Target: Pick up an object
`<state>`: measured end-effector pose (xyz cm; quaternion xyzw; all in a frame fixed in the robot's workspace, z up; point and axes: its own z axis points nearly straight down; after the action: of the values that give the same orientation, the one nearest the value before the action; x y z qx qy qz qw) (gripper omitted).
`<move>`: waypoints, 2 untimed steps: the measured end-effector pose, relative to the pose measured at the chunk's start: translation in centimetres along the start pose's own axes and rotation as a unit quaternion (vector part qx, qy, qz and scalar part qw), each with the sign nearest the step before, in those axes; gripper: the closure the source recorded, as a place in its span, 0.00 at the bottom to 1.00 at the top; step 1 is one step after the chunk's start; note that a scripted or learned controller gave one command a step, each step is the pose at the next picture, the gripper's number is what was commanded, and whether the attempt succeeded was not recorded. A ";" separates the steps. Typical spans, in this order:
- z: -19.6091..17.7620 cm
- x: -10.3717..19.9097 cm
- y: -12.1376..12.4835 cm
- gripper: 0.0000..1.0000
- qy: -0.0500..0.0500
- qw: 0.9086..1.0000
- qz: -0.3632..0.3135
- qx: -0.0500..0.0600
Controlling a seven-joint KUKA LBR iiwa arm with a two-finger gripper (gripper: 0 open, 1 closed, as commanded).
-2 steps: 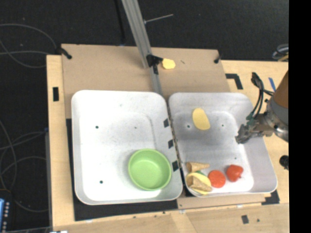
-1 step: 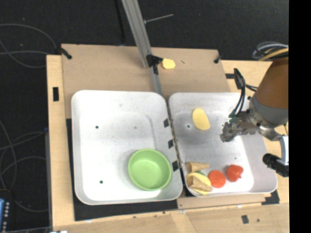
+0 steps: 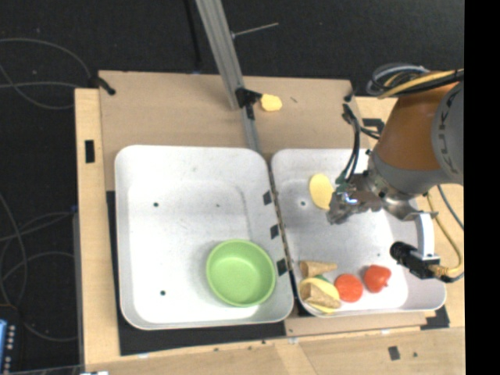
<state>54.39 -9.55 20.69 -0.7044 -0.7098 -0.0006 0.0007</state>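
The left bin held a green bowl. In the right bin, a yellow object lay just beside the gripper, with two red pieces and tan pieces near the front.

Bench with two white bins.
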 end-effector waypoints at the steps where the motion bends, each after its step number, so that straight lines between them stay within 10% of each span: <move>1: -0.2 6.1 1.7 1.00 0.000 1.000 -0.001 -0.001; 2: -1.8 11.2 2.9 1.00 0.000 1.000 -0.001 -0.001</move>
<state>57.19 1.71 22.50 -0.7041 -0.7101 -0.0015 0.0001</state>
